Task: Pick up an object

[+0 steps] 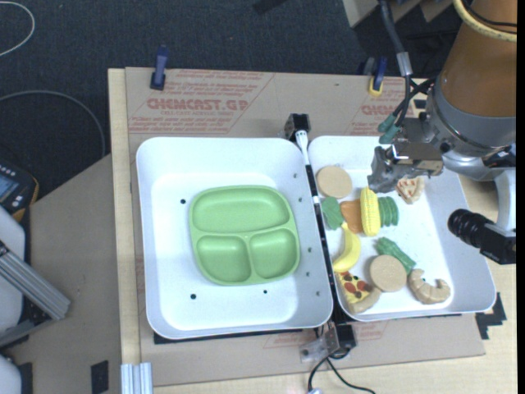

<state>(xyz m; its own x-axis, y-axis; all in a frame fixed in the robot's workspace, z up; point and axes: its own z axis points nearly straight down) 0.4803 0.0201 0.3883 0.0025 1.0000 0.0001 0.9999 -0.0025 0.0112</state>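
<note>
The arm enters from the right, and its gripper hangs over the upper part of the right bin. Whether it is released or clenched cannot be told, since the wrist hides that part.

Toy food fills this bin. A round tan cookie lies just left of the gripper, a corn cob just below it, and a small pale piece, perhaps a pastry, to its right. Lower down lie a banana, a pizza slice, a round bun and a croissant.

The left bin holds a green divided plate. Both bins sit on the bench.
</note>
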